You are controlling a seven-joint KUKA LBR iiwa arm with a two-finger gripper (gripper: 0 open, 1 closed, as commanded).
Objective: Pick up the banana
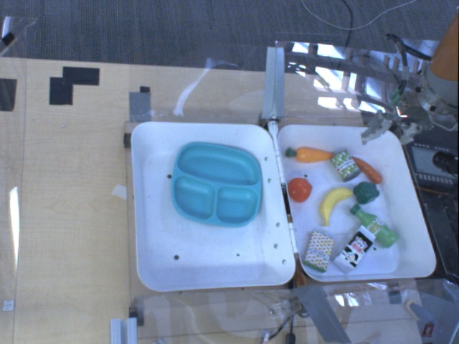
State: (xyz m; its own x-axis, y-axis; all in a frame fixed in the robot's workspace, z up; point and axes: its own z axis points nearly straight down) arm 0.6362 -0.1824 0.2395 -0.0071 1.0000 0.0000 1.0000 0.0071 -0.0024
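Camera view: I see the arm [441, 84] cut off at the right edge, with wires and brackets crowding its wrist. The gripper [380, 126] sits near the right bin's [423, 260] upper rim; blur and glare stop me from saying whether it is parted or closed, and I see nothing in it. A clear panel behind the bins throws bright reflections.

Count, right bin: one banana [333, 203], two carrots [313, 155] [368, 170], one tomato [299, 189], one can [345, 165], one broccoli [366, 192], one green bottle [374, 227], one carton [354, 251] with black and white print, one patterned pouch [319, 251]. The second carrot is partly covered by the can. Left bin [154, 264]: one plate [216, 183].

The banana lies near the right bin's middle, between the tomato and broccoli, well apart from the gripper. It is yellow, curved and smooth. The plate is turquoise, rounded, with three compartments. Both bins are shallow, white and smooth, with small dark holes in the floor.
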